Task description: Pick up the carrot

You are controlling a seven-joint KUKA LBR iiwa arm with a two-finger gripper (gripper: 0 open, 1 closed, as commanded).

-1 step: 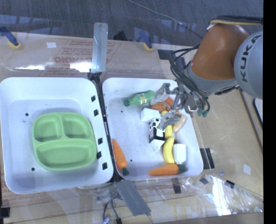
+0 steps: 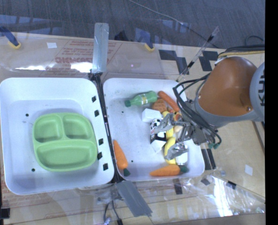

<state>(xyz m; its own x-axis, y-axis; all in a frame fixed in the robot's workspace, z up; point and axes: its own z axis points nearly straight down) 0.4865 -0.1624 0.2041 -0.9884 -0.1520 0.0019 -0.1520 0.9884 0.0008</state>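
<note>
Camera view is looking down at a slant on a desk (image 2: 233, 149) that is carrying two shallow white bins side by side. Lying in the left bin (image 2: 12, 172) is a green divided plate (image 2: 64, 141), sitting near the middle. Crowding the right bin (image 2: 129, 149) is a group of toy foods: a green bottle (image 2: 142, 99) is lying on its side near the far wall, one carrot (image 2: 168, 100) is lying just beside it toward the right, a second carrot (image 2: 120, 155) is resting along the left wall close to the divider between the bins, and a third carrot (image 2: 166, 171) is lying along the near wall. A yellow banana (image 2: 169, 146) is lying between the far and near carrots, with a white block (image 2: 150, 115) and a black-and-white piece (image 2: 156, 124) close to it. The grey arm with its orange band (image 2: 226, 90) is reaching in from the right, and its end effector (image 2: 174, 135) is hanging low over the pile in the right bin, just above the banana and between the far carrot and the near one. Its metal parts are overlapping the cluttered items, so whether it is spread wide, narrowed, or gripping anything cannot be told, and no carrot is visibly sitting within it. Clear plastic sheeting (image 2: 59, 55) is covering the desk around both bins.
</note>
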